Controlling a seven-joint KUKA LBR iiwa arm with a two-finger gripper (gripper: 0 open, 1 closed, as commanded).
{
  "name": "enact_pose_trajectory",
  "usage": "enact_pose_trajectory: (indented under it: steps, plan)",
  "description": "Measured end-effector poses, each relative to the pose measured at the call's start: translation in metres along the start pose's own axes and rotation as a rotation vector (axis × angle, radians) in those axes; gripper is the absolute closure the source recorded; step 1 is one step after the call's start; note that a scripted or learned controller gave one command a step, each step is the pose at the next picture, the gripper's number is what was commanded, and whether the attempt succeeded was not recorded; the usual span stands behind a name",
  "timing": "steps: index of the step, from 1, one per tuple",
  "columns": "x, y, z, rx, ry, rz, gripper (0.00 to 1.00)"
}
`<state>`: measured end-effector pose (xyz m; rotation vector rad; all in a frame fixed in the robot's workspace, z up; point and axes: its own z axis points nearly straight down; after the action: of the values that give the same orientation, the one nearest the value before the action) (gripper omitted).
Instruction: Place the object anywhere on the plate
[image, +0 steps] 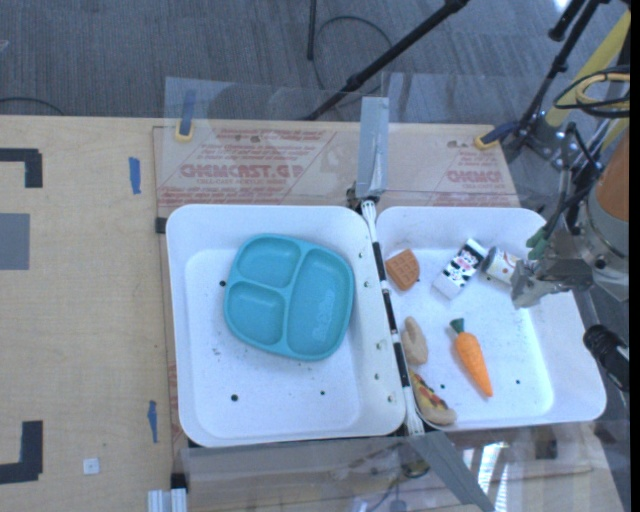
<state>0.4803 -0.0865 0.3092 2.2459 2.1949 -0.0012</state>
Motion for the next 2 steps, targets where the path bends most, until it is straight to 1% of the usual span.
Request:
enact_pose_trajectory:
  steps: [1, 2]
  plan:
    - [0.024, 0.036, 0.073, 0.002, 0.002, -0.203, 1.00]
    - [0.021, -0.001, 0.089, 0.004, 0.003, -0.083, 1.00]
